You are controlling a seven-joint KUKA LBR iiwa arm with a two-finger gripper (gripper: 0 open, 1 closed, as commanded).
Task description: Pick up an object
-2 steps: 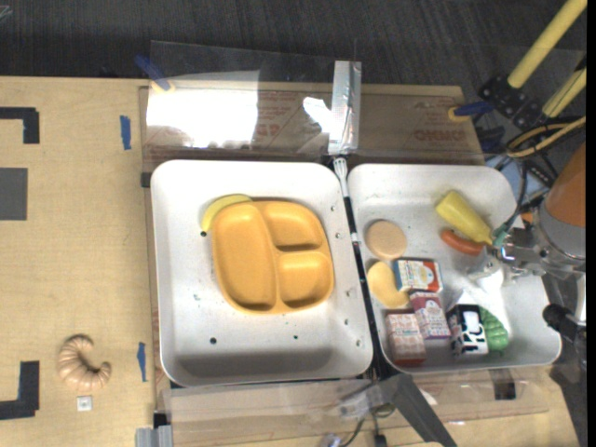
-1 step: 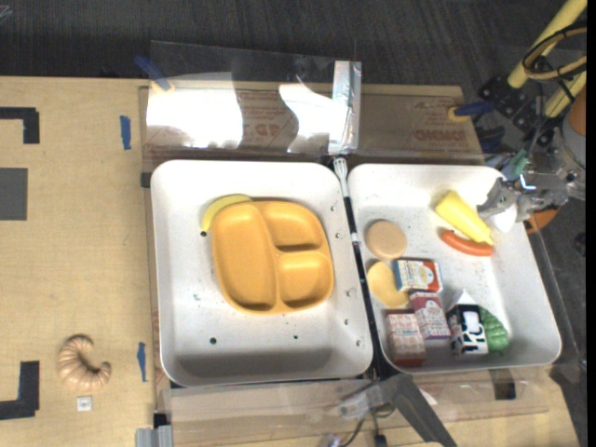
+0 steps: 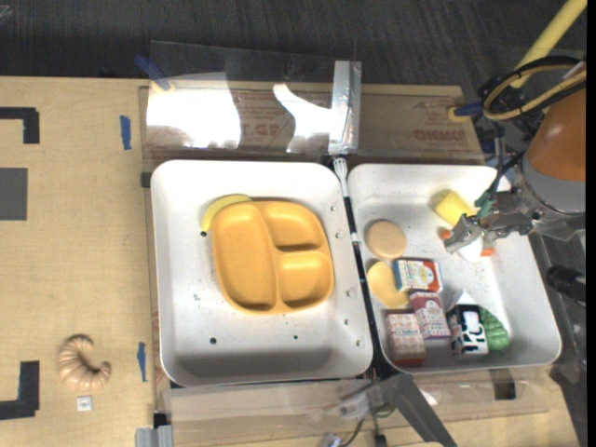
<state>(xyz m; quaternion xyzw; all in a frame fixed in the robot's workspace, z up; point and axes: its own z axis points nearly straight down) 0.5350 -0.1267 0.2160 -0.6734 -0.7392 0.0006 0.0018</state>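
Plastic toy food clutters the right bin [image 3: 521, 282]: a yellow block [image 3: 451, 205], a round tan disc [image 3: 386, 238], small printed cartons [image 3: 416, 274], something green [image 3: 494, 330]. The gripper [image 3: 466, 234] hovers beside the yellow block; whether it is spread cannot be told. A smooth, divided yellow tray [image 3: 272, 253] fills the left bin [image 3: 177, 250]. A ridged croissant-like pastry toy [image 3: 83, 361] lies on the bench [image 3: 65, 250].

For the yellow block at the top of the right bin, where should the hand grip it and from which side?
Grip the yellow block across its short sides, coming straight down from above. It lies tilted and apart from the other items, with bare bin floor around it, so the fingers likely have room.
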